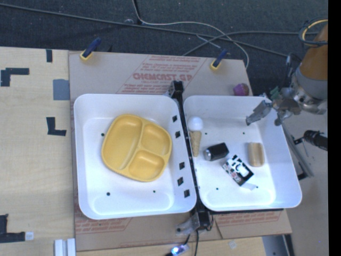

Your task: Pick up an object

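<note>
On the bench we see two bins: a yellow tray [137, 147] left, a can [216, 152] and bread stick [256, 154] right. Our gripper [269, 113] hovers jaws apart; the stick lies just below-left, long axis upright.

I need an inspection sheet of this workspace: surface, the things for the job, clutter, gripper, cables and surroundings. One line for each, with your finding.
Surface: cardboard sheet on a wooden bench, held by two yellow-blue clamps; it bears the left bin and the right bin, side by side.
Job's things: in the right bin, a toy ice cream cone, a dark can lying on its side, a black-and-white packet and a tan block.
Clutter: yellow divided plate in the left bin; small purple object outside the bins.
Gripper: gripper above the right bin's far right corner, open, holding nothing.
Cables: cables running across the dark floor behind the bench.
Surroundings: black tape marks on the bench at left.
</note>
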`<control>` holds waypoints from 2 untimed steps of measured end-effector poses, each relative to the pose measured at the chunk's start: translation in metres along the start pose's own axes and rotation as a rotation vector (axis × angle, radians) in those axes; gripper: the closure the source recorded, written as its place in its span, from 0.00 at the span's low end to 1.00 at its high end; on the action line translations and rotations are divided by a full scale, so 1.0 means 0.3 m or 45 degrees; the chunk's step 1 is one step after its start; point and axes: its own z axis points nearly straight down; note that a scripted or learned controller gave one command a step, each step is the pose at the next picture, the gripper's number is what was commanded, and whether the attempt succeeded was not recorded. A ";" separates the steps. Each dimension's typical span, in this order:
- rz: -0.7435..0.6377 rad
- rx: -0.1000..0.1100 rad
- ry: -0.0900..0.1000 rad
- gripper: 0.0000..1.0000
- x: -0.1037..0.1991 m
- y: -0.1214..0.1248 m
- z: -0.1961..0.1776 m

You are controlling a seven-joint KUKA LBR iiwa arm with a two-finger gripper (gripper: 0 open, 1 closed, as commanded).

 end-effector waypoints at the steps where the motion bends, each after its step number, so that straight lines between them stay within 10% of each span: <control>1: -0.005 -0.017 -0.004 0.00 0.002 0.010 -0.028; 2: -0.005 -0.010 -0.003 0.00 0.017 0.014 0.186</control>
